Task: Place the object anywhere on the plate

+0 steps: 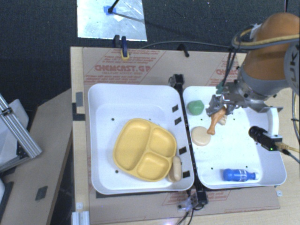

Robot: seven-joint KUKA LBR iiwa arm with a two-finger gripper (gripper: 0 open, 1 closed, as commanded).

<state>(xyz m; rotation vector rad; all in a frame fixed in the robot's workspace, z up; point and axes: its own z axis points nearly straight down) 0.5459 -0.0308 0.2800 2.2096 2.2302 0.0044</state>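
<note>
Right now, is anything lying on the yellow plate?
No: the plate is bare; a beige item only lies beside its rim in the left bin.

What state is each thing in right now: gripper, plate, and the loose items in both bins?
gripper: over the right bin, at the upper end of the orange piece.
orange piece: slanted, its lower end over the tan disc.
yellow plate: in the left bin, nothing on it.
beige item: against the plate's lower right rim.
green ball: in the right bin.
tan disc: lying flat.
blue bottle: on its side.
</note>
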